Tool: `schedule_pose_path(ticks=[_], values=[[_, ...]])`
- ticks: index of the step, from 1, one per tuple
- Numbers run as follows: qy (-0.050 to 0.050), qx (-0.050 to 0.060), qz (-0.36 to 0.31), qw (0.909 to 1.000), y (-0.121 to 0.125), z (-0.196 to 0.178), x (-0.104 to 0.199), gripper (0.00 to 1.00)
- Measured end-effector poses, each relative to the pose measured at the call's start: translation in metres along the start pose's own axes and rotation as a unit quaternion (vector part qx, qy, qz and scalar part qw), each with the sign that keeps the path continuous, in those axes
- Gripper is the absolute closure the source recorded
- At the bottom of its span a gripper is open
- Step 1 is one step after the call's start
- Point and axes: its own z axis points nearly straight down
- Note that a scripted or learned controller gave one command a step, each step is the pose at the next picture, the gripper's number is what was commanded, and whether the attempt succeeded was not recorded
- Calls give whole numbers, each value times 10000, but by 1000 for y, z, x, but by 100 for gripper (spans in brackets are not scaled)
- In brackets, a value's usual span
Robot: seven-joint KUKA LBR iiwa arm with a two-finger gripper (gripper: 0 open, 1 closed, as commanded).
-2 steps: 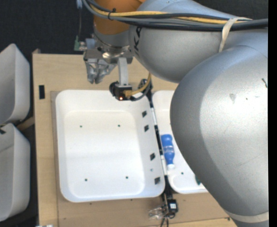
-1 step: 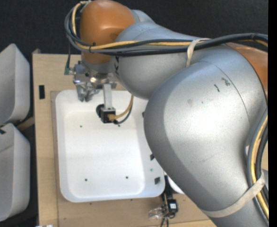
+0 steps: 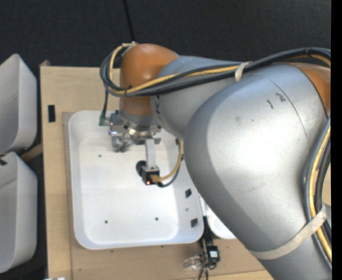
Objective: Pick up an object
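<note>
Pale wooden bench (image 3: pixel 54 185) bearing shallow white plastic bin (image 3: pixel 112 209); grey two-finger gripper (image 3: pixel 131 137) over bin floor just inside far edge, about midway along; grip state and any held object not discernible.

On my feed the arm (image 3: pixel 258 150) was a fat, smooth grey shell with a soft sheen, and I could pick out a couple of tiny dark marks (image 3: pixel 270 102) on its broad casing. The orange band (image 3: pixel 145 69) above the wrist looked rounded and glossy. Black and yellow cables (image 3: pixel 182 81) ran bundled along the upper side, cinched by a pale tie (image 3: pixel 239 70). Below the band I saw the gripper (image 3: pixel 123 142) as bare, silvery metal.
</note>
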Motion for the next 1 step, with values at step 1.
schedule_pose_path(ticks=[1], values=[[34,-48,-29,10000,-12,-27,18,100]])
